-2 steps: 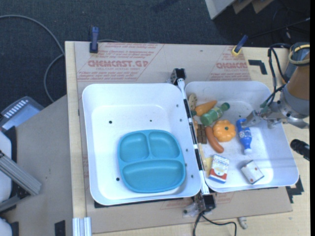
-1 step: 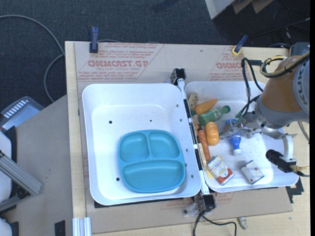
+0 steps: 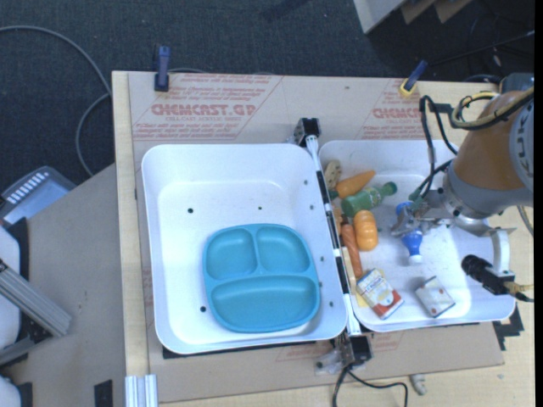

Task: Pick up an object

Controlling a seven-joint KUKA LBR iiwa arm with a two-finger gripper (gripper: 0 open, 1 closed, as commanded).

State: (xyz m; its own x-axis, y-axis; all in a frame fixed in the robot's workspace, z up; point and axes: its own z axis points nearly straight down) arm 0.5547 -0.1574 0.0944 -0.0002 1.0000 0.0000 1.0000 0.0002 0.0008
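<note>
A brown bench [image 3: 254, 100] holds two white bins, and the left bin [image 3: 170, 193] has just a blue plate [image 3: 261, 276] in it. The toys sit in the right bin [image 3: 475, 308], so the gripper [image 3: 413, 220] hangs low there, right over a small blue-and-white bottle [image 3: 413, 246]. I cannot tell if its jaws are open or holding anything.

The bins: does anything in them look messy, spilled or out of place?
Nothing looks spilled or broken. The right bin is just cluttered: toy foods such as a carrot and a green bottle lie jumbled against its left wall. The blue divided plate sits flat in the left bin.
</note>
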